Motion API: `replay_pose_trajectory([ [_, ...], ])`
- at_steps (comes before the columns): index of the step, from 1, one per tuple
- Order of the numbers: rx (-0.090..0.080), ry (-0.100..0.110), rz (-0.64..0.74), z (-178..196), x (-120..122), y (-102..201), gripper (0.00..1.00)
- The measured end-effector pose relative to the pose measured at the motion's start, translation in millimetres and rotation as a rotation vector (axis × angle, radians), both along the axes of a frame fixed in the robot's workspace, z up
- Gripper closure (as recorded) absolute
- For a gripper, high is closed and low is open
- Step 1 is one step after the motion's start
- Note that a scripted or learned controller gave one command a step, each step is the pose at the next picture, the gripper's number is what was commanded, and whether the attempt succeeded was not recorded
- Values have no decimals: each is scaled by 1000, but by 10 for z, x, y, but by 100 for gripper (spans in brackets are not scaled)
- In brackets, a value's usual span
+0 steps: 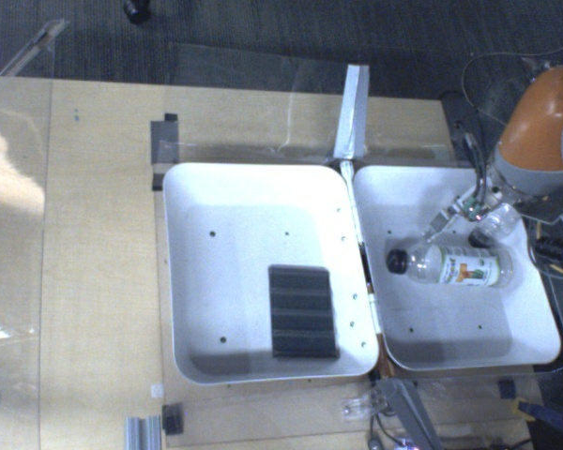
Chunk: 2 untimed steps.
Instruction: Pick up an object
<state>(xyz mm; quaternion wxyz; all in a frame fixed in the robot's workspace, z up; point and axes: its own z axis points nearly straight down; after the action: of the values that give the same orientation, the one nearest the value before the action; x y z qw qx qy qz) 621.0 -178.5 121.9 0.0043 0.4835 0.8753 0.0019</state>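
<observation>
Jaws: we cannot tell whether ours are parted or closed above the right bin [544, 345], toward two o'clock. Our clear bottle [450, 266] lies sideways there, black cap pointing nine o'clock. At seven o'clock, a black ridged block [302, 311] rests in the left bin [197, 251].

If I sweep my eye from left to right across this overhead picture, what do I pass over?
Left bin → ribbed black block lying in it → right bin → clear bottle on its side, dark cap pointing left → the arm's orange band.
</observation>
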Motion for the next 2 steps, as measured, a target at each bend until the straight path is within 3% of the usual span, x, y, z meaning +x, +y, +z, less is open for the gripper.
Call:
replay_pose_trajectory([
  [1, 2, -4, -34, -322, -460, 904, 0],
  [2, 4, -13, -33, -197, -430, 918, 100],
])
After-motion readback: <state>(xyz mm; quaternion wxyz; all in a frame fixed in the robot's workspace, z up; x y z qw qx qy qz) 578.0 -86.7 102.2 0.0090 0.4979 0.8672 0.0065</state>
